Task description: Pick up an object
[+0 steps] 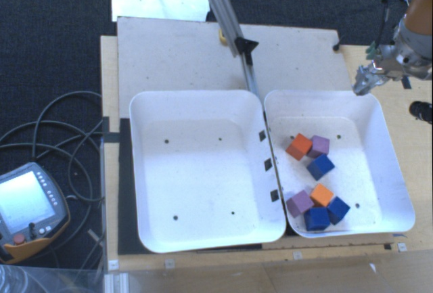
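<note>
Several small cubes lie in the right bin [379, 129]. An orange cube [298, 146], a purple cube [319, 145] and a blue cube [321, 166] form an upper cluster. Lower down sit a purple cube [299, 203], an orange cube [322, 194] and two blue cubes [316, 218] [338, 209]. My gripper [362, 82] hovers at the bin's far right corner, above the rim and well away from the cubes. Nothing shows between its fingers.
The left bin [145, 149] stands beside the right one, with black clips along the shared wall. A metal pole [220, 1] slants across the back board. A teach pendant [27, 207] and cables lie on the floor at left.
</note>
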`<action>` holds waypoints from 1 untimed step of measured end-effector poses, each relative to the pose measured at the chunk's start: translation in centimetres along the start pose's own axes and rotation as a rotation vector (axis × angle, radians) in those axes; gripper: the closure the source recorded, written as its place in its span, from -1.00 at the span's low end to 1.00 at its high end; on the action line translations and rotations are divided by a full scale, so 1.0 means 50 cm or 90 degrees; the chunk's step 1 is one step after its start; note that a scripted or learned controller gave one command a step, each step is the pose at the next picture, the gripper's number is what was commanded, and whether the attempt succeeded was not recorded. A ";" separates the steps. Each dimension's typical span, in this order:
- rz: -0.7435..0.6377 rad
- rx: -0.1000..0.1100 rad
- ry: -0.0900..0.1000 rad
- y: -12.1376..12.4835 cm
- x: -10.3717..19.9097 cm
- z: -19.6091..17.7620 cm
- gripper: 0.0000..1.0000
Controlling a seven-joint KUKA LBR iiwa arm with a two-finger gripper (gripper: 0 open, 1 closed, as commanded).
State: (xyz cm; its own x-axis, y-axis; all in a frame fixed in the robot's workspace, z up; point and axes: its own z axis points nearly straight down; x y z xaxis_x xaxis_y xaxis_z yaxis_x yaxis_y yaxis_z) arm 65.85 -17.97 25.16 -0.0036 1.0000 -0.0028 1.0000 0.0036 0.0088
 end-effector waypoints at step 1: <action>-0.004 0.005 0.003 -0.038 0.106 0.023 1.00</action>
State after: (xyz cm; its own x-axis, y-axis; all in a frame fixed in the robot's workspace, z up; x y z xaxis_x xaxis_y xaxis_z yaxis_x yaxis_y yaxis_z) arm 63.93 -12.66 23.99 -0.0091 1.0000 0.0013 1.0000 0.0091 0.0005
